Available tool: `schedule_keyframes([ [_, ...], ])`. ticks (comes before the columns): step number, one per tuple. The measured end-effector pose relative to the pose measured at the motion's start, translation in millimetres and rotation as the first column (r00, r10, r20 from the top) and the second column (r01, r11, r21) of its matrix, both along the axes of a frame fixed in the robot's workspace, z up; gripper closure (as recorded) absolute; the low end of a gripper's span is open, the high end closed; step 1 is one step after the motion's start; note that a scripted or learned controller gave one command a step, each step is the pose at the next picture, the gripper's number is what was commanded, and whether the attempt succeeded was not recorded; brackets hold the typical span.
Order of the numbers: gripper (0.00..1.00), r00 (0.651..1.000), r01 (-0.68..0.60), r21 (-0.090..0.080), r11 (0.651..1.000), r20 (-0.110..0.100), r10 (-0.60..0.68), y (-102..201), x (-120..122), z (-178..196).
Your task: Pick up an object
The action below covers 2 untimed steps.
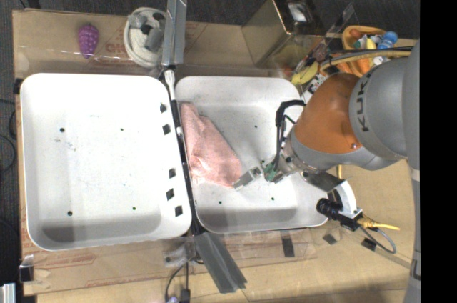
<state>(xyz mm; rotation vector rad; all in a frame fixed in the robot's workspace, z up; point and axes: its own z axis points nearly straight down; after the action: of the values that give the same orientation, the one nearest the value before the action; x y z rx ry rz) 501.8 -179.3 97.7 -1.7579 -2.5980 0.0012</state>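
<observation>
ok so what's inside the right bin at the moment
A crumpled pink cloth lies against the left wall of the right bin, and the gripper reaches in at the cloth's lower right edge. Whatever may lie under the cloth or beneath the arm is covered.

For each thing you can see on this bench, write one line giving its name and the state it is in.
pink cloth: crumpled, lying against the right bin's left wall
tool: low in the right bin, at the cloth's lower right edge
right bin: holds the cloth
purple object: lying on the bench above the left bin
</observation>
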Motion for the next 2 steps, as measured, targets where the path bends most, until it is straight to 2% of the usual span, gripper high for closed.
schedule_keyframes([
  [1, 0.0, 0.999, -0.035, -0.002, 0.999, 0.002, 0.035, 69, 57, 0],
  [2, 0.0, 0.998, 0.062, -0.003, 0.998, 0.0, -0.062, 73, 67, 17],
])
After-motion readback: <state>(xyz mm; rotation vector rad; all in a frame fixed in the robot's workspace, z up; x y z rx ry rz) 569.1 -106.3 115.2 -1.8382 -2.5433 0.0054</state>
